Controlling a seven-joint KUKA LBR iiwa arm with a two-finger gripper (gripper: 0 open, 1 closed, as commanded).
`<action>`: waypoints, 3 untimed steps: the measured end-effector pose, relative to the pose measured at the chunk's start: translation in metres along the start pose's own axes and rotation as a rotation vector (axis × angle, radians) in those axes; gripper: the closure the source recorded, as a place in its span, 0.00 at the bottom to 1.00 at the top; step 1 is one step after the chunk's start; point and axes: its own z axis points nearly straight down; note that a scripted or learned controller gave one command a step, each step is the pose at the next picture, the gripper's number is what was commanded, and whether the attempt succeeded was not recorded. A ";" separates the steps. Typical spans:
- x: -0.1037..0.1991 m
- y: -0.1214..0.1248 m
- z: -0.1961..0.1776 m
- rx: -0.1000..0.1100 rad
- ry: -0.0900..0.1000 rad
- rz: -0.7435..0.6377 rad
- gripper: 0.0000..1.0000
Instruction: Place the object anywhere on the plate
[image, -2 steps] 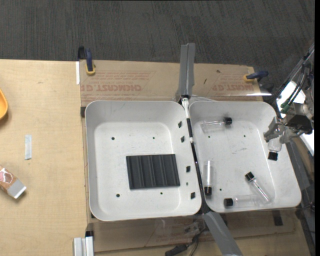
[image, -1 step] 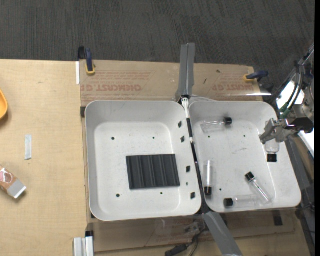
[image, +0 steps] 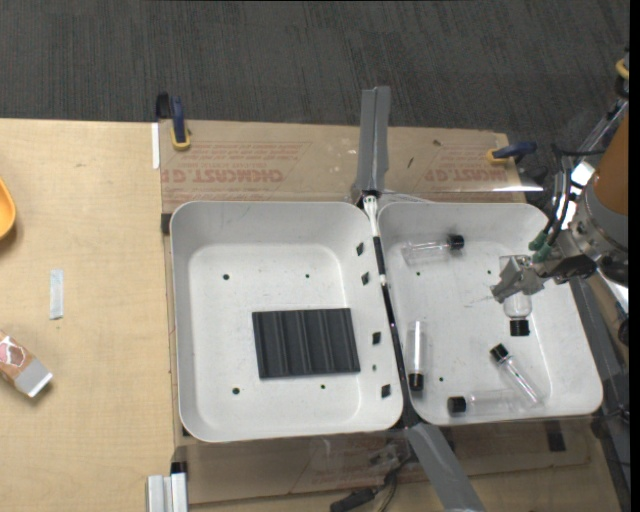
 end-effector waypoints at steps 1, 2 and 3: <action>0.054 0.010 -0.003 0.000 0.000 -0.105 1.00; 0.086 0.016 -0.002 0.000 0.000 -0.235 1.00; 0.189 0.035 0.024 0.001 0.000 -0.257 1.00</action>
